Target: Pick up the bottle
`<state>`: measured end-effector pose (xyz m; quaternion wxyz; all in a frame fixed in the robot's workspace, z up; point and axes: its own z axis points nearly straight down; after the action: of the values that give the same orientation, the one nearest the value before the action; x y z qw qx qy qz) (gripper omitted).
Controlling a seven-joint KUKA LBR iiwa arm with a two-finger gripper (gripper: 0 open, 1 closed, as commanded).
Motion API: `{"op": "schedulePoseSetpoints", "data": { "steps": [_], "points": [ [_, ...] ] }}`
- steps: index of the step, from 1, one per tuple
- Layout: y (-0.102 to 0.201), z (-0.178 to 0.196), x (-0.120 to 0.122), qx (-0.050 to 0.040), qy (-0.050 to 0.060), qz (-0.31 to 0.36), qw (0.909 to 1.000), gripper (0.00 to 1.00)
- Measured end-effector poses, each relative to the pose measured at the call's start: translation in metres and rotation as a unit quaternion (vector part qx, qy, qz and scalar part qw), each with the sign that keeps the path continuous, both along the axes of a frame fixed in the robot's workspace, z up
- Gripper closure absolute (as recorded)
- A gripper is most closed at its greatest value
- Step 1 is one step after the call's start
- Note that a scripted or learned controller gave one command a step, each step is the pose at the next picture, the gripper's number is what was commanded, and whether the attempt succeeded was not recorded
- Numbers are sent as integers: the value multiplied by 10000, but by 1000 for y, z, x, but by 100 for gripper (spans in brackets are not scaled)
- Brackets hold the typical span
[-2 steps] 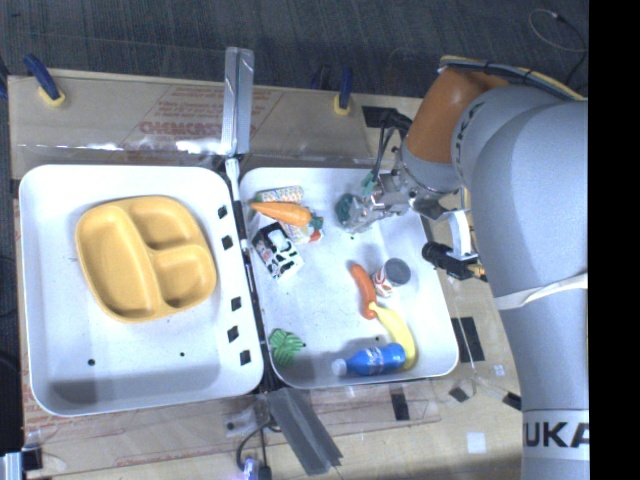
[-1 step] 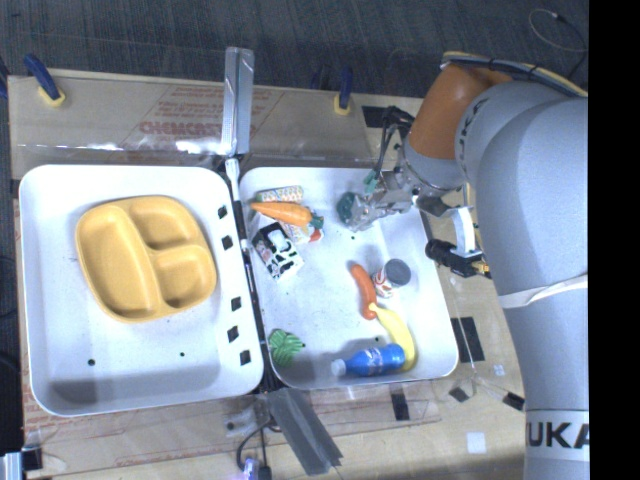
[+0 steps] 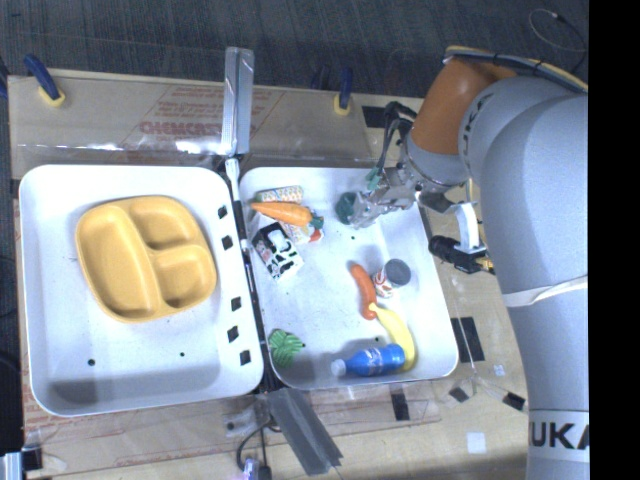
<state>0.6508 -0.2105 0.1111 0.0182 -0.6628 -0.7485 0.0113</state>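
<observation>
I saw the bottle [image 3: 372, 360] lying on its side in the right bin [image 3: 320, 298], close to the near wall of that bin. It was a small blue bottle with a white cap. The cap pointed to the left of the view and the body pointed to the right, almost parallel to the near wall. A yellow banana [image 3: 396, 330] lay just beside it, and its lower end touched or nearly touched the right end of the bottle.

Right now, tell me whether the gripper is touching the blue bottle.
Apart. The camera view shows the gripper at the right bin's far end, while the blue bottle lies at its near edge beside the banana.
</observation>
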Motion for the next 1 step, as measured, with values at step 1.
{"op": "schedulePoseSetpoints", "data": {
  "steps": [1],
  "points": [
    [2,-17,-1,-33,-54,-97,9999,100]
  ]
}}
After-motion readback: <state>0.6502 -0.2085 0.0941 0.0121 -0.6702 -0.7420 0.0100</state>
